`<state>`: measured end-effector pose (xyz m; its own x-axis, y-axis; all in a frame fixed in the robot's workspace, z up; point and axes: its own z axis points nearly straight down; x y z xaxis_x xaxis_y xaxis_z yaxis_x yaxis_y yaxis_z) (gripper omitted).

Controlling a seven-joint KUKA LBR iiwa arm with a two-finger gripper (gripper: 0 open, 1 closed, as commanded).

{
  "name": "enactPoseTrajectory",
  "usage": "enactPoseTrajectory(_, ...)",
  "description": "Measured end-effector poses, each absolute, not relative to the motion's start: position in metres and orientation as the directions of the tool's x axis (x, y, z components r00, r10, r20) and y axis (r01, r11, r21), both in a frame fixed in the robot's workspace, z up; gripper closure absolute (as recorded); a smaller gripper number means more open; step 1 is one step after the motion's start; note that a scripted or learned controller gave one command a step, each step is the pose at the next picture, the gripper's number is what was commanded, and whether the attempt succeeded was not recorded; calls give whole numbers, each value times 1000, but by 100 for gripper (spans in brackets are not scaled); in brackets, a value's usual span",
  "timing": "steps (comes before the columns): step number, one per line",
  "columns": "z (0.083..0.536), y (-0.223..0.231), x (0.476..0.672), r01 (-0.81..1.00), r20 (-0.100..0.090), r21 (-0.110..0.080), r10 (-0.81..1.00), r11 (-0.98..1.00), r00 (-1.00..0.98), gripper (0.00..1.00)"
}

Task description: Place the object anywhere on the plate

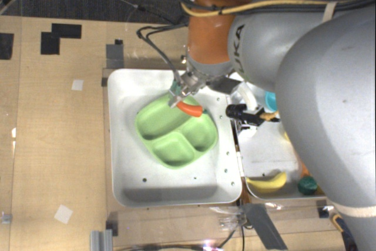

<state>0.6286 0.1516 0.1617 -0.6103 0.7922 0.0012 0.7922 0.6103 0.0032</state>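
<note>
plate (pixel 170 133) front compartments open, arm (pixel 282 56) overhanging right

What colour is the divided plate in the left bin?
Light green. The plate shows best in the camera view, with an orange object at its upper rim.

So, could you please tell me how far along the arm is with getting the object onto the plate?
Done: the orange carrot-like piece has reached the green divided plate in the left bin, at the plate's upper right rim. In hand: the gripper is right at the piece; whether it grips is unclear. Left: letting go and backing the arm away.
</note>
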Motion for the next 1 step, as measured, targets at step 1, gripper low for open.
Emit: enactPoseTrajectory(1,163,148,630,795,-2,5,795,606,-606,0)
